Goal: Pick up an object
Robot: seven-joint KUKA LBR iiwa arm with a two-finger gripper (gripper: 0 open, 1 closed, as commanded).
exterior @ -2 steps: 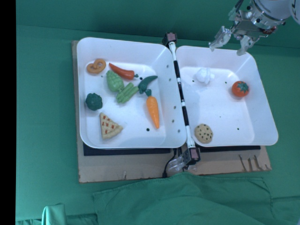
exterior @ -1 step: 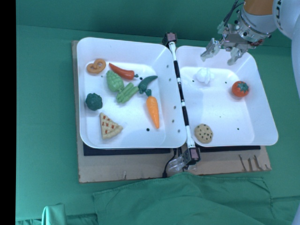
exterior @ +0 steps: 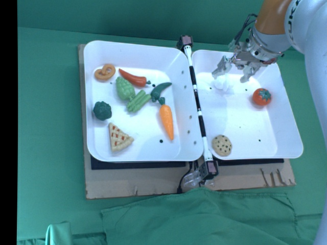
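Note:
My gripper (exterior: 233,73) hangs open over the back left part of the right bin (exterior: 286,137), and nothing sits between its fingers. Just below its left finger lies a small pale white object (exterior: 223,84), hard to make out against the bin floor. A red tomato (exterior: 261,96) lies to the gripper's right and a little nearer the front. Near the front of the same bin there is a chocolate-chip cookie (exterior: 222,145).
The left bin (exterior: 92,142) holds a pretzel (exterior: 104,72), red chili (exterior: 133,77), green artichoke (exterior: 124,89), asparagus bundle (exterior: 138,101), dark green pepper (exterior: 161,89), carrot (exterior: 166,120), broccoli (exterior: 102,110) and pizza slice (exterior: 119,137). A striped divider rail (exterior: 197,106) separates the bins.

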